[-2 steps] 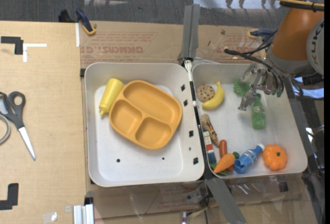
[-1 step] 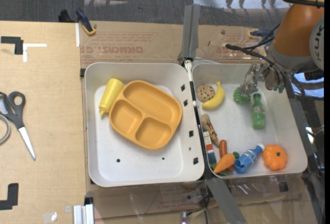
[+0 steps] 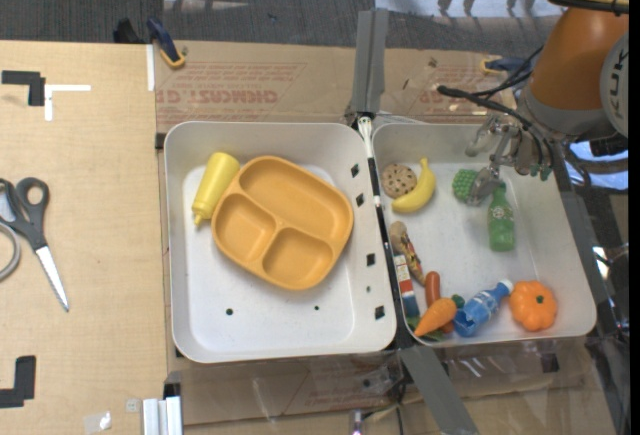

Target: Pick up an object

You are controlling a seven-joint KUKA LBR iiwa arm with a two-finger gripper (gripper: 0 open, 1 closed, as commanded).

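Note:
My gripper [image 3: 506, 166] hangs over the far part of the right bin [image 3: 572, 253], below the arm's orange band. Its tip is right beside a green knobbly toy [image 3: 464, 185] and just above the cap end of a green bottle [image 3: 501, 226], which lies flat. Nothing is seen held. Left of these lie a yellow banana [image 3: 424, 190] and a round cookie [image 3: 398, 180]. At the near end of the bin are an orange pumpkin [image 3: 533, 306], a blue bottle [image 3: 483, 309], a carrot [image 3: 436, 317] and a thin brown and red stick toy [image 3: 406, 261].
The left bin [image 3: 190, 313] holds a yellow divided plate [image 3: 282, 221] with a yellow bottle [image 3: 212, 186] against its left side. Scissors [image 3: 35, 233] lie on the bench far left. A raised divider [image 3: 375, 223] separates the bins.

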